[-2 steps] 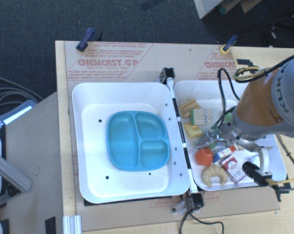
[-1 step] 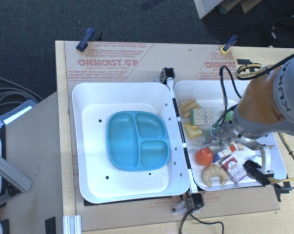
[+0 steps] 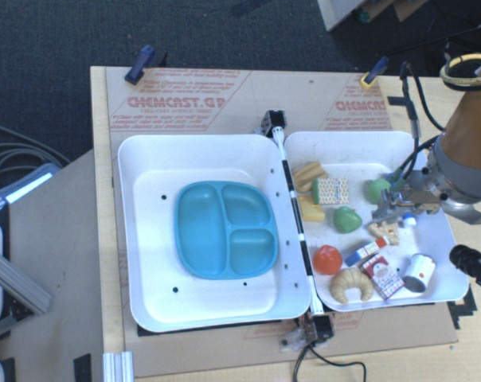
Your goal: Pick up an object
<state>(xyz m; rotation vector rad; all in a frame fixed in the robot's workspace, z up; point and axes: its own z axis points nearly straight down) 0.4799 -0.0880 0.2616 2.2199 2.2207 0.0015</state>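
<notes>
My gripper [image 3: 390, 206] hangs low over the right bin [image 3: 348, 143], near its right side. It is just right of a green ball [image 3: 375, 188] and above a small white and orange piece [image 3: 386, 231]. A green rounded object [image 3: 348, 219] lies to its left. I see nothing clearly held. Further left are a patterned box [image 3: 331, 190], a tan bread piece [image 3: 307, 173] and a yellow block [image 3: 310, 210]. Toward the front lie a red tomato [image 3: 327, 259], a croissant [image 3: 352, 285], a red and white packet [image 3: 384, 279] and a white cup [image 3: 418, 271].
The left bin [image 3: 145, 173] holds a blue divided plate [image 3: 224, 229]. The arm's wrist [image 3: 463, 165] and its cables cover the right bin's right rim. A black clip [image 3: 274, 121] sits where the bins meet at the back.
</notes>
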